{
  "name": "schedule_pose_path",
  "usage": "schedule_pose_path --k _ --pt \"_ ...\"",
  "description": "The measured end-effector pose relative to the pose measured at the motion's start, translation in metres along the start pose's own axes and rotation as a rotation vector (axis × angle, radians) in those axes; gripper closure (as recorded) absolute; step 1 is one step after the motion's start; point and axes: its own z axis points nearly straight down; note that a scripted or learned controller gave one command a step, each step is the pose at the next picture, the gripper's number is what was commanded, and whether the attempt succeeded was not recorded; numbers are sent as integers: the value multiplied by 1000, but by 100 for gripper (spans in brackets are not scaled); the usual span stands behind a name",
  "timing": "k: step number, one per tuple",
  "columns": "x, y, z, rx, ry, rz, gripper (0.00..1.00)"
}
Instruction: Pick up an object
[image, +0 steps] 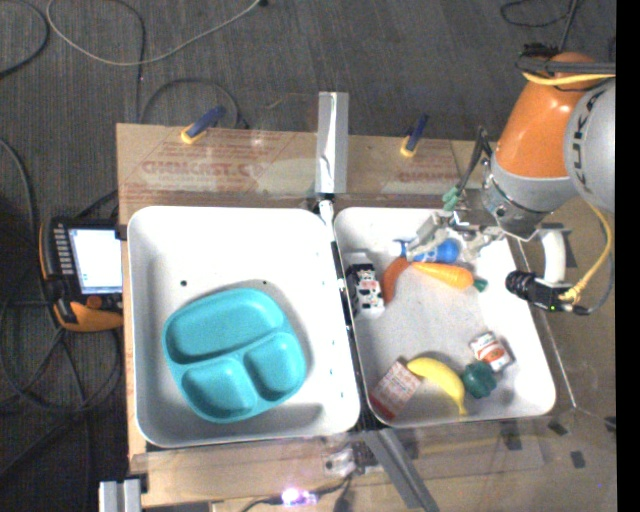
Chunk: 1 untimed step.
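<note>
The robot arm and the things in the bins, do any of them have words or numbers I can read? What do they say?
"KU": grey letters, cut off at the picture's edge, on the robot arm.
Faded red print on the brown board behind the bins: too blurred to read.
Label on the small can: too small to read.
Label on the packet beside the banana: too small to read.
Handheld screen left of the bins: glowing, nothing readable.

An orange carrot (443, 274) lies flat in the right bin (530, 385), beside a blue item (446, 250).
</note>
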Motion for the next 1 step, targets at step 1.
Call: schedule_pose_path --k 1 --pt "-57 3 124 -1 -2 84 0"
